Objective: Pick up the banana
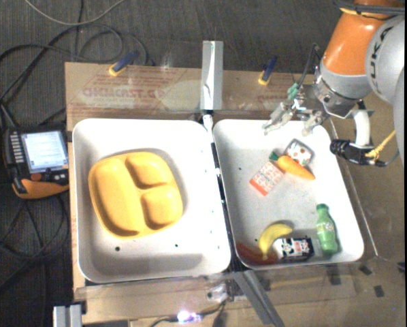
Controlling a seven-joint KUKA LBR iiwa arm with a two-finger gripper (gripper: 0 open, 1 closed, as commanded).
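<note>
The banana lies near the front edge of the right bin, curved, with a small dark carton touching its lower end and a red thing just beside it at the bin's front wall. A green bottle stands close to its right. The gripper hangs above the bin's far edge, well apart from the banana, with its fingers spread and nothing between them.

The reach has not yet been made. It is judged that the gripper should be carried toward the front of the bin and lowered over the banana's upper, freer half — away from the carton — with the fingers set across the curve, not along it. Care is needed that the bottle is not knocked — the gap there looks narrow.
</note>
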